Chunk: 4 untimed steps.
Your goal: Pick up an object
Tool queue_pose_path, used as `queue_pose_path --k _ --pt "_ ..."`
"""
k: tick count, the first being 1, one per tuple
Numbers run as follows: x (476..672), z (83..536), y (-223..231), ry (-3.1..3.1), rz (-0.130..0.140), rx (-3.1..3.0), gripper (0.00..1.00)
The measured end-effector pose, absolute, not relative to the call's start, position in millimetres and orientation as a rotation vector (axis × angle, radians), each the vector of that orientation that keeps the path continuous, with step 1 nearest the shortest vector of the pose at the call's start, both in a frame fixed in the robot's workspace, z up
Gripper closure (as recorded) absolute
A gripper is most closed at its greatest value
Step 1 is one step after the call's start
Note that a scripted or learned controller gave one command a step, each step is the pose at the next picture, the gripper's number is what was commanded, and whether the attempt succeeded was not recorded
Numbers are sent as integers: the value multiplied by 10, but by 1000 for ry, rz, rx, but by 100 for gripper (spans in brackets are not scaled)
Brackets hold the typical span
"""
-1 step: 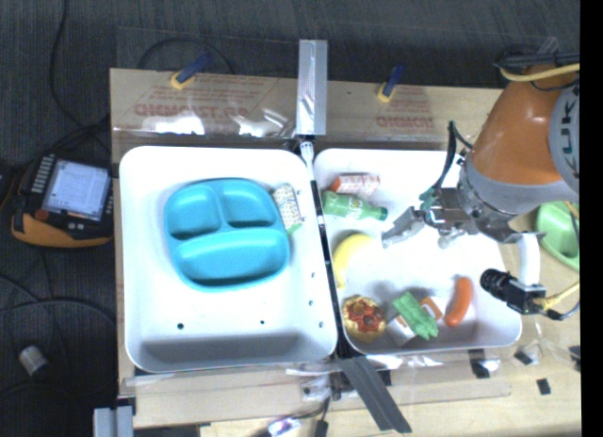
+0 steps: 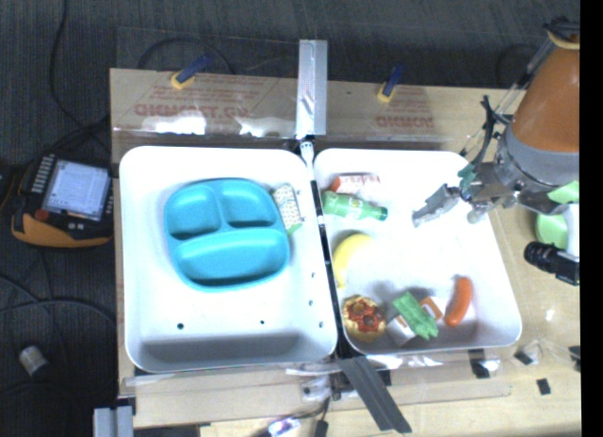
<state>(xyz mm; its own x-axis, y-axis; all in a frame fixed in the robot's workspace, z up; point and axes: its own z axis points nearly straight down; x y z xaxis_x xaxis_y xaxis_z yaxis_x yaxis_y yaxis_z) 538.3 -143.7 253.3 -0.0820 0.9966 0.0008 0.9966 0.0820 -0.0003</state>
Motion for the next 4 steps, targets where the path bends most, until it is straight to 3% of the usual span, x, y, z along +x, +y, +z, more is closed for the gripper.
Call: queue_pose_path --k 2,3,4 --pt "4826 1109 -981 -2060 5 -2366 0" --pt "4833 2109 -1760 -2120 6 -2318 0" --pt "4833 1000 -1939 -1924 2 -2480 0"
